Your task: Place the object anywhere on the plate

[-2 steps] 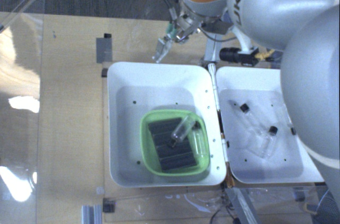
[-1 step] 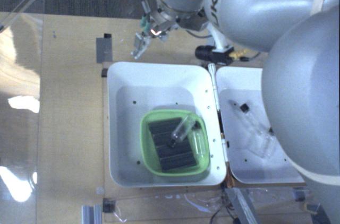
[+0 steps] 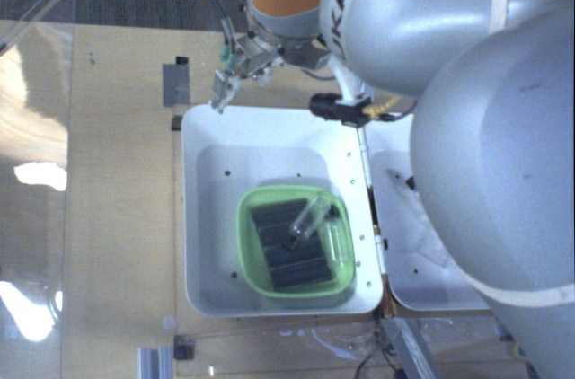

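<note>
A green plate [image 3: 243, 235] with rounded corners sits in the left bin [image 3: 199, 215], toward its near right. On the plate lies a black ridged slab [image 3: 286, 253]. A small clear bottle-like object [image 3: 309, 218] rests tilted across the slab's far right part. My gripper [image 3: 222, 92] hangs over the bin's far left corner, well apart from the plate, and I see nothing in it.
The right bin [image 3: 404, 278] is mostly covered by the grey arm, which fills the upper right. The wooden bench [image 3: 108, 189] spreads out to the left of the bins. A small dark bracket [image 3: 177, 83] sits on the bench near the gripper.
</note>
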### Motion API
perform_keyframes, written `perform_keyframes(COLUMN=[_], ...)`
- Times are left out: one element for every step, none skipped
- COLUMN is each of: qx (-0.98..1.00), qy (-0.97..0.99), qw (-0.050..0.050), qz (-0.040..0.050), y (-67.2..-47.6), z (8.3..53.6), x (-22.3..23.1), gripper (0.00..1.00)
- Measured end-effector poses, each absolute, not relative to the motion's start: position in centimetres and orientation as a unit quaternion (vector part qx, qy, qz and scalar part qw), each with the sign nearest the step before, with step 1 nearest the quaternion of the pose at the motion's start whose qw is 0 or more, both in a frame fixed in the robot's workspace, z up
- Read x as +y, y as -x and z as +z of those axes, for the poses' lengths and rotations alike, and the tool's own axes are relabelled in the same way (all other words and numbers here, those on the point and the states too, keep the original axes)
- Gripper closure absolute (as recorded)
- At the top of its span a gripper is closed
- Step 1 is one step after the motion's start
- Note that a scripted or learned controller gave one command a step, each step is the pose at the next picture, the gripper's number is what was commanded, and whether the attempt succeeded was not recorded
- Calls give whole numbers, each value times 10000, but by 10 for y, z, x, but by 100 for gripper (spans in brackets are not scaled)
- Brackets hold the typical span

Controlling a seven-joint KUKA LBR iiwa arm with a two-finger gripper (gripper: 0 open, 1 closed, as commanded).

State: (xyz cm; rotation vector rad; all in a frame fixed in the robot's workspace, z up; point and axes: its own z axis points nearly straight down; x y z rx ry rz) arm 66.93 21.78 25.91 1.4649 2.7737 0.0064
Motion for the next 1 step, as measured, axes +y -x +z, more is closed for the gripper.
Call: perform_keyframes(qx=[8762], qy=[-4819], qw=[22], qz=[26], y=[-669], z=[245], x=[225], gripper=[0])
